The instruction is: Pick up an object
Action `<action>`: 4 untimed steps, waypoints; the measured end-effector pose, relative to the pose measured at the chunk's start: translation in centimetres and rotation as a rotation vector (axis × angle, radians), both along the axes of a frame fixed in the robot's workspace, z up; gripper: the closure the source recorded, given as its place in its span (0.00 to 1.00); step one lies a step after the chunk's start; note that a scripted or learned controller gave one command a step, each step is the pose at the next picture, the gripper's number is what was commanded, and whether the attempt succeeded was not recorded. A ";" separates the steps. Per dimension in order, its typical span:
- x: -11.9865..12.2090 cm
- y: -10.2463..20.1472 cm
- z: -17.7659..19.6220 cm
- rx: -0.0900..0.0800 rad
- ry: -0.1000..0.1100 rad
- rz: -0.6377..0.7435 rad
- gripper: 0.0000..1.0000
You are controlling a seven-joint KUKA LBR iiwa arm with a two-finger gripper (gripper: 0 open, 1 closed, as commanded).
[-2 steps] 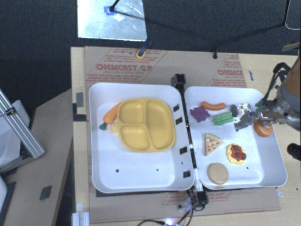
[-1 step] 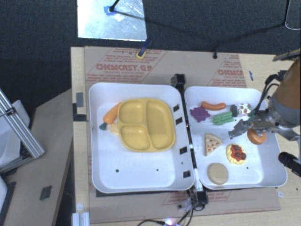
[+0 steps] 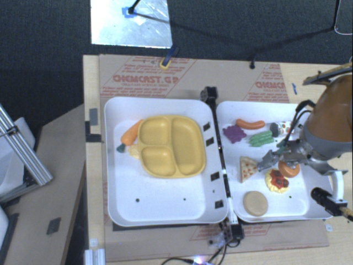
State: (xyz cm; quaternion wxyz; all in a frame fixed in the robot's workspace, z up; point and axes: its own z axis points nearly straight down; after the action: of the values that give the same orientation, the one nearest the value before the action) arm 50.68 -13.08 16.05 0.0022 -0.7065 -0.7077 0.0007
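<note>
- Over the right bin [image 3: 231,200], at the frame's right, the gripper [image 3: 282,158] hangs low above the toy food; whether it is apart or together I cannot tell.
- Just below it lie an orange round piece [image 3: 290,169] and a yellow-and-red piece [image 3: 277,181].
- A pizza slice [image 3: 247,168] lies left of it, a tan disc [image 3: 256,203] lower down.
- A sausage [image 3: 250,124], a purple piece [image 3: 234,133] and a green piece [image 3: 260,139] sit higher up.
- The left bin [image 3: 118,203] holds a yellow divided plate [image 3: 168,146], a carrot [image 3: 130,133] at its left edge.
</note>
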 end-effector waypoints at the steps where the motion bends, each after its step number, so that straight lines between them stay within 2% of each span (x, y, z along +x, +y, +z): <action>1: -0.1 -0.5 -4.4 -0.001 -0.001 -0.001 0.00; 2: 0.6 -1.0 -5.7 -0.016 -0.030 -0.002 0.00; 3: 0.7 -1.1 -4.7 -0.019 -0.033 -0.003 1.00; 4: 0.8 -0.8 -0.4 -0.003 -0.009 0.002 1.00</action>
State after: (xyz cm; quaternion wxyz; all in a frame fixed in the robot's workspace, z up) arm 51.50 -13.92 15.68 -0.0021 -0.7056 -0.7086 -0.0014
